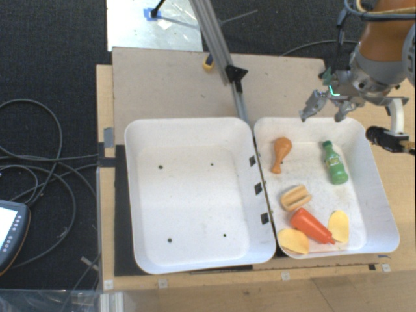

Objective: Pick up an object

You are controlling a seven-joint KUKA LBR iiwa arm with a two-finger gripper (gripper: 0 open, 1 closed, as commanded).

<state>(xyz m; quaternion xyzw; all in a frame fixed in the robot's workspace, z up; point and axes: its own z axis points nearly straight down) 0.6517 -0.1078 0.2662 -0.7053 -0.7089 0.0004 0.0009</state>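
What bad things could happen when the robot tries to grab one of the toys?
1. The hot dog, carrot and two chips lie bunched together, so the gripper might pinch two or knock one aside.
2. The bottle lies on its side and could roll away.
3. The drumstick sits near the right bin's wall, which might block a finger.

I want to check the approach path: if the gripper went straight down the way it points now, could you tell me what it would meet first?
Probably the bare floor of the right bin near its far rim: the gripper, fingers spread, hangs above that edge, between the drumstick and the green bottle. Depth is unclear.
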